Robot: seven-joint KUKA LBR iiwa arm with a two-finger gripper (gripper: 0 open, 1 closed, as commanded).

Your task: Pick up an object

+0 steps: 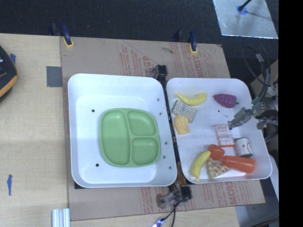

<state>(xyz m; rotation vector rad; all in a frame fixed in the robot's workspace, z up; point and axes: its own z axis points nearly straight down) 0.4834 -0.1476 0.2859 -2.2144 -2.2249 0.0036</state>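
The right bin [208, 83] holds several toy foods. A yellow banana [191, 99] and a purple grape bunch [225, 100] lie at its far side. A patterned packet [185, 110] and a pale yellow piece [181, 125] sit near its left wall. A pink-and-white packet [223, 135] and a small can [243, 147] lie at mid-right. An orange carrot [239, 163], a second banana [200, 163] and a pizza slice [215, 169] crowd the near edge. My gripper [241, 117] hangs at the bin's right side, just above the pink-and-white packet, with nothing seen in it.
The left bin [80, 126] carries a green divided plate [129, 137]. A black divider clip [161, 72] sits between the bins at the far side. Cables and arm parts [263, 93] crowd the right edge. A yellow-black device [6, 72] lies at far left.
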